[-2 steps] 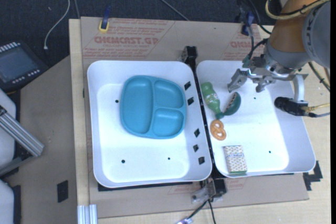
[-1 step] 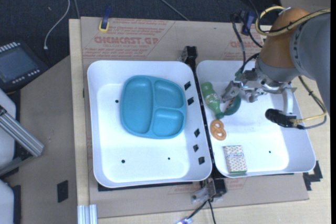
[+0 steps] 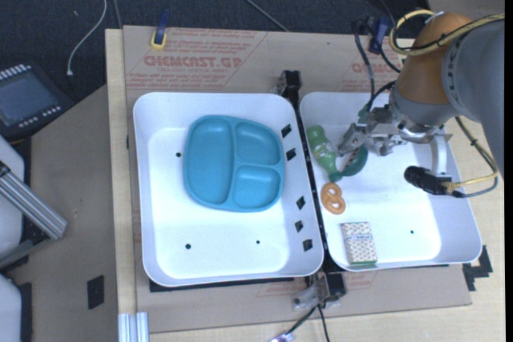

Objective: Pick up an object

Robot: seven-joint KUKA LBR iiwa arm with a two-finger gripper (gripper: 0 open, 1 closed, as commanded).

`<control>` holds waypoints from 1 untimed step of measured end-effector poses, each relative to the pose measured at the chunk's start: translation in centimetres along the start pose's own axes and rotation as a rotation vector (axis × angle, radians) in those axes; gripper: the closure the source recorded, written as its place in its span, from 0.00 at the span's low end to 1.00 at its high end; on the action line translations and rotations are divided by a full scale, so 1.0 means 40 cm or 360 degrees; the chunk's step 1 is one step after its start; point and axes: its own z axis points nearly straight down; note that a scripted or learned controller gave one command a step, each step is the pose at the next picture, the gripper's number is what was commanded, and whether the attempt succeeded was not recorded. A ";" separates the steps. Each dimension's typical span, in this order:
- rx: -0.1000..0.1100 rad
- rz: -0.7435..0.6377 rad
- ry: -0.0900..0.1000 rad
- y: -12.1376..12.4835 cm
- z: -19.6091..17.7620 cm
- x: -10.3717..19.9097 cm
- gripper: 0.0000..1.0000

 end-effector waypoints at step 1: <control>-0.0005 0.0001 0.0000 0.002 -0.029 0.000 1.00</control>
